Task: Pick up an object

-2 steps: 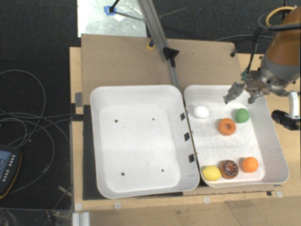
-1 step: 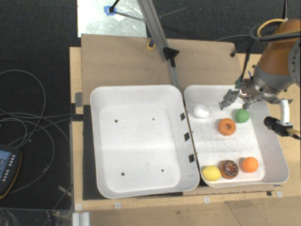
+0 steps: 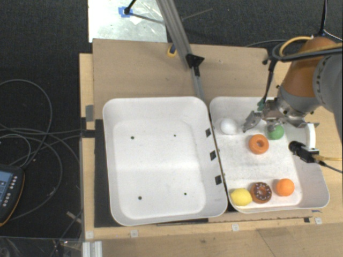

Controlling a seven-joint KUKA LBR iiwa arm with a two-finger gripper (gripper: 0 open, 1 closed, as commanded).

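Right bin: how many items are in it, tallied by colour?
White: 1, a ball
Green: 1, a ball, partly under the gripper
Orange: 2, a ring doughnut and a ball
Yellow: 1, a lemon
Brown: 1, a chocolate doughnut
Total: 6, all in the right bin

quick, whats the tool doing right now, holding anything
tool: over the right bin, between the white ball and green ball; open or closed cannot be told, nothing seen in its grasp.
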